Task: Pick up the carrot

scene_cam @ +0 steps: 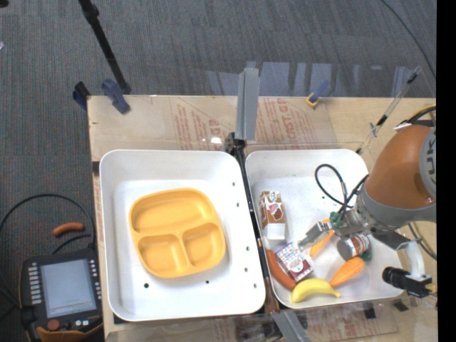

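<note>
1. Down in the right bin (299,164), the carrot (348,270) lies tilted near the front right corner, its thick end up toward the arm and its tip pointing down-left.
2. Just above the carrot, a small can (355,246) with a red label touches or nearly touches its thick end.
3. Beside the carrot's tip, a banana (315,289) lies along the bin's front wall.
4. Left of the banana, a small red-and-white packet (293,260) rests on a red sausage (278,269), and a brown-and-white carton (273,215) stands further back.
5. Over the can, the gripper (329,232) hangs just up-left of the carrot; a thin orange piece slants under its metal finger (312,234), and whether that is another toy cannot be told.
6. How far the jaws are open cannot be told, and nothing is clearly held between them.
7. Behind the gripper, a black cable (329,180) loops over the bin floor, and the arm's orange band (402,166) covers the bin's right wall.
8. Across in the left bin (114,191), a yellow tray (177,231) with three compartments lies well apart from the carrot.
</note>
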You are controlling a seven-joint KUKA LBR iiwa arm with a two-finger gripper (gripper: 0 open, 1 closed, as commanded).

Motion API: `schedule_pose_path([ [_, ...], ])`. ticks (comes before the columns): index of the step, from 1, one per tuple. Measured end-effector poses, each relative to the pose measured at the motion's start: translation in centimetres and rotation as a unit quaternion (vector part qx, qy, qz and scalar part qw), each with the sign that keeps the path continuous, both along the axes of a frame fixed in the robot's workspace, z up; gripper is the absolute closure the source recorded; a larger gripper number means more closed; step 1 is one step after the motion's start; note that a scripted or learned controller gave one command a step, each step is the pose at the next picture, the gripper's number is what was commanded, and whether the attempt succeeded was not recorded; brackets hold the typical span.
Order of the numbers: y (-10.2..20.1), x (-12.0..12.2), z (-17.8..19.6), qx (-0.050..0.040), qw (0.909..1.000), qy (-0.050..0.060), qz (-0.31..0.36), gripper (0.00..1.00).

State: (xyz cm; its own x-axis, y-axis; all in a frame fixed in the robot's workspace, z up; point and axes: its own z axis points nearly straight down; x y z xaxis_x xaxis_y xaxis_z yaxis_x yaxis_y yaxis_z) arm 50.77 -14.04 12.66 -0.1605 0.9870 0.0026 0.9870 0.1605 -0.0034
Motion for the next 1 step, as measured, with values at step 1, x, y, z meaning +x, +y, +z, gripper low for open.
schedule_pose_path([
  [1, -3.17, 2.13, -4.07, -0.0001, 0.9999, 0.0, -0.01, 0.0],
])
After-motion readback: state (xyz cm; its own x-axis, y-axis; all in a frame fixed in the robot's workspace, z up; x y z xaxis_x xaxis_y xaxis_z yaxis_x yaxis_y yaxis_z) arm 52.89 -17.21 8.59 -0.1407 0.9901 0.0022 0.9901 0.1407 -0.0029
